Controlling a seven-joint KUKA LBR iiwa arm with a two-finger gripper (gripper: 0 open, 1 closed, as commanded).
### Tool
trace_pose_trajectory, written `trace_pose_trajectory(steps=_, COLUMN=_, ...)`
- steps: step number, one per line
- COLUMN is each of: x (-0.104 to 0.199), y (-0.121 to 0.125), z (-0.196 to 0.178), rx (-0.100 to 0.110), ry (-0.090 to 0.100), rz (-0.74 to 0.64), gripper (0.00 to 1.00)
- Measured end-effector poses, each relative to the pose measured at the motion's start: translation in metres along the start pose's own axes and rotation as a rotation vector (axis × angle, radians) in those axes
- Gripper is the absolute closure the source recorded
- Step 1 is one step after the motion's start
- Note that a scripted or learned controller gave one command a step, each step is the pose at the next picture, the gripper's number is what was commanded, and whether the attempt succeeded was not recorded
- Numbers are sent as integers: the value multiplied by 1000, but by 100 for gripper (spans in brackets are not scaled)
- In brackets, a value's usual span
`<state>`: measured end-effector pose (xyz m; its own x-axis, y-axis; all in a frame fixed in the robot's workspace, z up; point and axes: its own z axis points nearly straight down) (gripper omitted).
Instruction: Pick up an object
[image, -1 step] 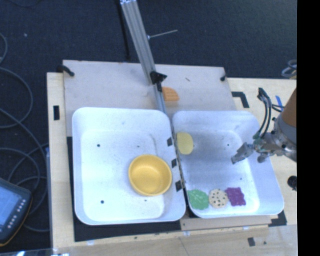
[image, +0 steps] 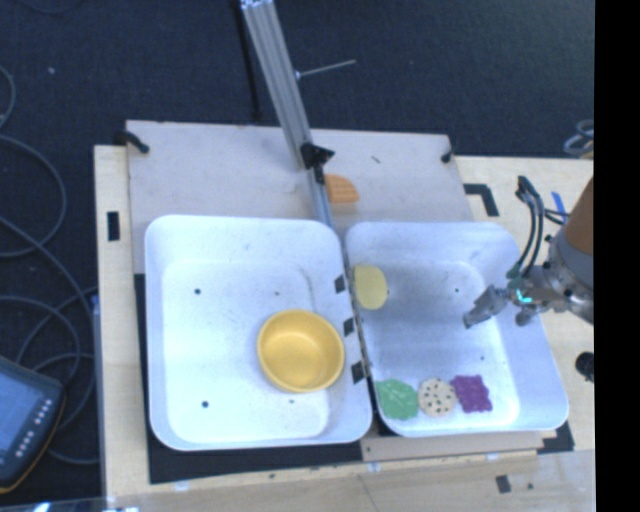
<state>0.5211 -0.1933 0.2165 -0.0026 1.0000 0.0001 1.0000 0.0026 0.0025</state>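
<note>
Two bins sit side by side. The left bin (image: 180, 300) holds a yellow bowl (image: 300, 350) toward its 4 o'clock corner. The right bin (image: 535, 385) holds the likely pickings: a pale yellow disc (image: 371, 287) at 9 o'clock against the wall, then a green piece (image: 398, 398), cookie (image: 436, 396) and purple piece (image: 472, 393) along 6 o'clock. The gripper (image: 500, 305) hangs at 3 o'clock, empty, apart from all; open or closed, I cannot tell.
</note>
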Motion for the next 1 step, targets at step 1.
trace_pose_trajectory(steps=1, x=-6, y=2, z=61, rx=7, ry=-1, rz=3, gripper=0)
